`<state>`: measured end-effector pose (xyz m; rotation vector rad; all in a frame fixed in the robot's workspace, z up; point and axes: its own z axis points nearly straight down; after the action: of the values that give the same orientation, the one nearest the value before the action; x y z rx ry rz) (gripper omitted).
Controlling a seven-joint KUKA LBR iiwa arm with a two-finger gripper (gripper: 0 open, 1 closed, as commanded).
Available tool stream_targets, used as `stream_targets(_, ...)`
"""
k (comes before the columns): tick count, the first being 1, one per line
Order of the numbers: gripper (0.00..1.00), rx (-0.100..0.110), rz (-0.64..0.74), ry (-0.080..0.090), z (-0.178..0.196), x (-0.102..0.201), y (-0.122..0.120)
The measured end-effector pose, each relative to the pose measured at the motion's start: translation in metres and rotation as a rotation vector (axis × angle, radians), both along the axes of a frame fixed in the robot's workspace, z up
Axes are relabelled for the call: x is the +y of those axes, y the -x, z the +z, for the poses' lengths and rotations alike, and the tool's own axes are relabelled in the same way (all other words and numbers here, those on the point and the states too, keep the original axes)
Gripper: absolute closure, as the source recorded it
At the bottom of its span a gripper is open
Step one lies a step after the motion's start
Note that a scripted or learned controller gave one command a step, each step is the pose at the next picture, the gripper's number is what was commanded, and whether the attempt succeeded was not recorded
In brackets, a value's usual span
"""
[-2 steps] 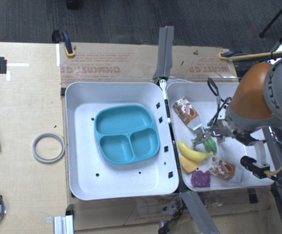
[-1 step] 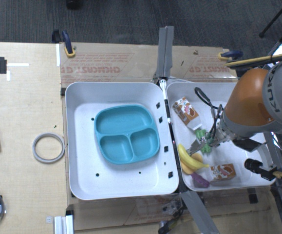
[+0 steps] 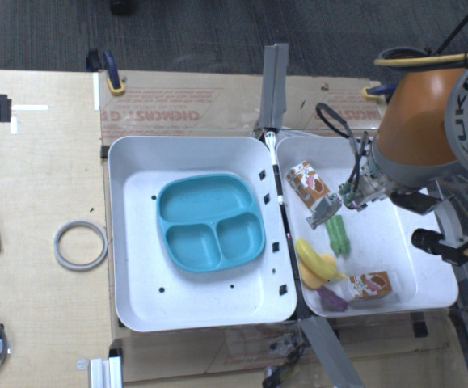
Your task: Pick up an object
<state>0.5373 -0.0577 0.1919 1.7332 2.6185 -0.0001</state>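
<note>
Right bin (image 3: 427,293), claw (image 3: 327,210) above green object (image 3: 337,234) (grip unclear)

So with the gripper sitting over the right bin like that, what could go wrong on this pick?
The gripper hangs between the snack packet and the green object, so it could clip both or pinch neither. The banana, purple item and second packet lie bunched together; a nudge may shove them together. The packets lie flat and may slip.

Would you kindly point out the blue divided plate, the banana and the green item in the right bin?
blue divided plate (image 3: 187,202): camera view, on its large upper compartment.
banana (image 3: 314,259): camera view, on the middle of its yellow body.
green item (image 3: 337,236): camera view, on its centre.
</note>
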Motion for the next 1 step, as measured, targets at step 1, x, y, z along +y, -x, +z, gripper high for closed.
stream_targets(1,0.0,0.001,0.023,0.0,-0.0999,-0.0476,-0.0304)
